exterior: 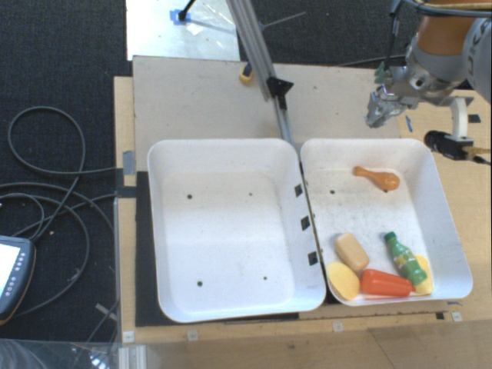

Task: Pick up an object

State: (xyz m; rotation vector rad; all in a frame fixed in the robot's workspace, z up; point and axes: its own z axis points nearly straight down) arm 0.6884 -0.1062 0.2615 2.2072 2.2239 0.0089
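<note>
Dark carpet strewn with black cables (pixel 46 175) surrounds a pale bench (pixel 200 98) bearing two shallow white bins side by side. At upper right of the frame the gripper (pixel 382 110) hangs above the bench, just beyond the far rim of the right bin (pixel 450 229); whether it is apart or together cannot be told.

Below it, near the bin's upper end, lies an orange drumstick-shaped toy (pixel 377 177). Clustered at the lower end, well apart from the gripper, are a tan block (pixel 351 250), a yellow piece (pixel 344 280), a red-orange carrot-like piece (pixel 384 284) and a green bottle (pixel 405 260) with a yellow label.

Frame edges crop the arm's upper part.
</note>
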